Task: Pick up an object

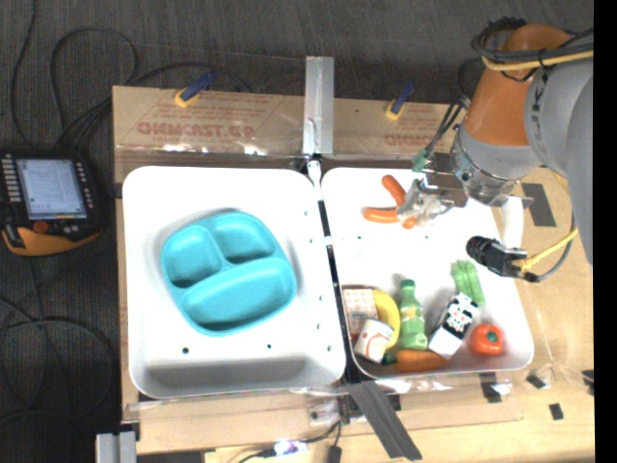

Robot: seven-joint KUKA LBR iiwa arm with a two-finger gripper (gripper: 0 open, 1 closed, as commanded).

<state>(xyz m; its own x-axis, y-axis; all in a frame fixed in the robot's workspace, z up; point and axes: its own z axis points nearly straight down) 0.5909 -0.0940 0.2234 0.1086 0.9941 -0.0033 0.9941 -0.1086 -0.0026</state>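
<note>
Along the near wall of the right white bin (501,350) lies a cluster of toys: an orange carrot (416,361), a red tomato (488,340), a green plastic bottle (411,314), a yellow banana (387,309), a small patterned box (359,302), a black-and-white cow-patterned block (456,318) and a green leafy piece (468,280). The left white bin (145,287) holds a turquoise three-compartment plate (228,269). Further back in the right bin, two orange sausage-shaped toys lie close together, one (380,214) flat, the other (393,189) slanted behind it. The gripper (421,204) hangs just beside them, its metal fingers (413,201) low over the bin floor; whether they are spread or closed, and whether they grasp anything, I cannot tell. The grey arm with its orange band (511,90) rises at the far right.
</note>
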